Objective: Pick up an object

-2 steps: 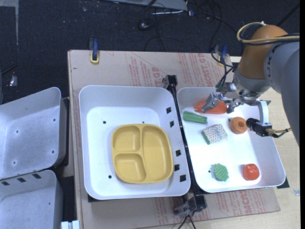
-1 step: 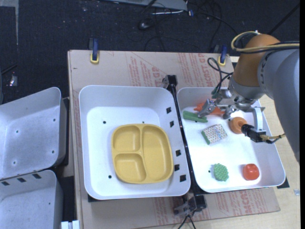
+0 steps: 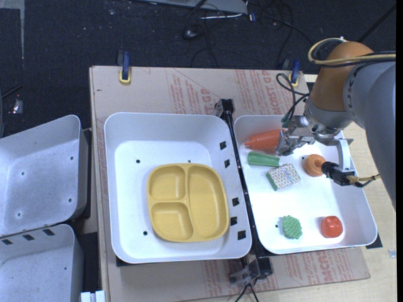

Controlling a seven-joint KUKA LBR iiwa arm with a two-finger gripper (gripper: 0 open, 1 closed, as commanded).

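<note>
Reach step, nothing lifted. Tool point(image 3: 291, 138) low in right white bin point(image 3: 359, 216), touching right end of orange-red carrot-shaped toy point(image 3: 263, 139); finger spread: cannot tell. Next, I judge: straddle carrot, close, lift straight.

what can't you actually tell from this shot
- The hand, camera view: the wrist above covers its tips, so its state is unreadable, as is whether it touches the orange carrot-like piece.
- That piece's right end is hidden behind the hand.
- The small orange item by the right bin's far side: too small to identify.
- The checkered block: pattern too fine to read.
</note>
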